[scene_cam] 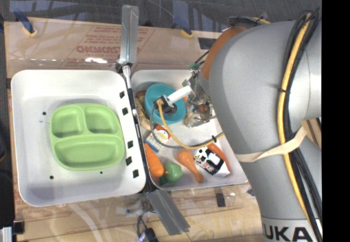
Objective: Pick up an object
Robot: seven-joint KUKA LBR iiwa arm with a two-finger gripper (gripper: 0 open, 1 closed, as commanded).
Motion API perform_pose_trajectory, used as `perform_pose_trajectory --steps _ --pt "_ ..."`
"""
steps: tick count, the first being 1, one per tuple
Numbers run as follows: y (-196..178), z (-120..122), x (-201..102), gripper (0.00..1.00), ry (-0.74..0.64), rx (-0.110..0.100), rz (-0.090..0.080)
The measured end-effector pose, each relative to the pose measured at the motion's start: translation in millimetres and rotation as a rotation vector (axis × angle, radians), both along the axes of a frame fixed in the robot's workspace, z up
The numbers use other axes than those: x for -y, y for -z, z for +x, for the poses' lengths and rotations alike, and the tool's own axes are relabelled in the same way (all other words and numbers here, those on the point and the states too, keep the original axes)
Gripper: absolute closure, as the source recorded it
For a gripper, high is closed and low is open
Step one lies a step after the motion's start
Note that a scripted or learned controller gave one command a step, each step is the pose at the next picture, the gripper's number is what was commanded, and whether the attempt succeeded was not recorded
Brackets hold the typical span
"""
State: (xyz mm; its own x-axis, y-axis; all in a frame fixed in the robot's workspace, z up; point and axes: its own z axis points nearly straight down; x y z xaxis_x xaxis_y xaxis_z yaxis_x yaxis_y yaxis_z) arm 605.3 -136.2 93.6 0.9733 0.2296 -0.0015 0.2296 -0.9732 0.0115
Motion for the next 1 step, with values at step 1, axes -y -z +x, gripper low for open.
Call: perform_pose_trajectory --steps 1 --pt "-99.7 11.1 -118.9 1.0 0.038 -0.026 0.01"
